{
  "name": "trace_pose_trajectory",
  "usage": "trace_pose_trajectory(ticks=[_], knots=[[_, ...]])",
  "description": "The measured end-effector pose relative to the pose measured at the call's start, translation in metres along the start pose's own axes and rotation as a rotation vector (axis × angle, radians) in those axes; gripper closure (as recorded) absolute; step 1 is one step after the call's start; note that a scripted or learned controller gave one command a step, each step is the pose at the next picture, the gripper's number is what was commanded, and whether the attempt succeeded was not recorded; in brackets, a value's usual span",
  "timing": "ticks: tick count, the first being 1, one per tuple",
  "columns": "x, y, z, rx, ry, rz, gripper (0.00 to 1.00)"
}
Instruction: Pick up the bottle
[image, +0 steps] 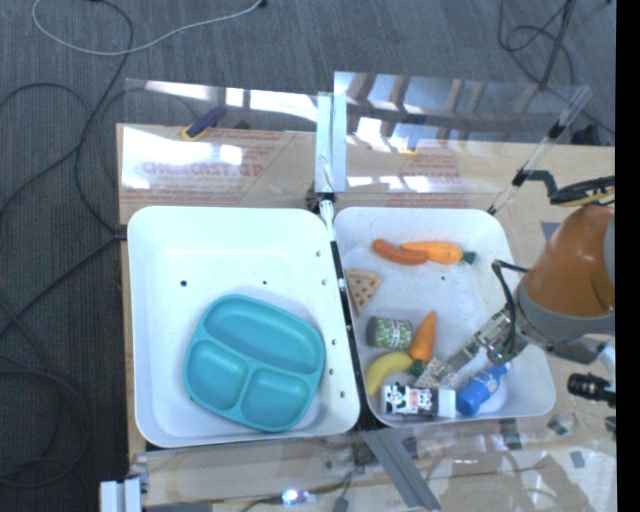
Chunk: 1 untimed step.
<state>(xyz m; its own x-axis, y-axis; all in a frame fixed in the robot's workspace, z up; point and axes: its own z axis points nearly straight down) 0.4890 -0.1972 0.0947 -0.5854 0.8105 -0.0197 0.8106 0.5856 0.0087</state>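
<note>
Reaching in from the right, the arm brings its gripper low over the near part of the right bin, close to the bottle.

From where I stand, the bottle, white with a blue cap, lies on its side by the bin's near right corner, just to the right of the claw's tips and slightly nearer; I cannot make out whether they touch. Whether the claw is parted or clenched I cannot tell, and nothing shows between its tips. A small black-and-white carton lies just left of the bottle, with a banana, a green can and a small carrot close by. Farther back lie two more carrots and a pizza slice. In the left bin sits a teal divided plate.
</note>
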Motion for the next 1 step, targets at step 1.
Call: trace_pose_trajectory(ticks=[1], knots=[[-0.0121, -0.0055, 0.0001, -0.007, 0.015, 0.106, 0.0]])
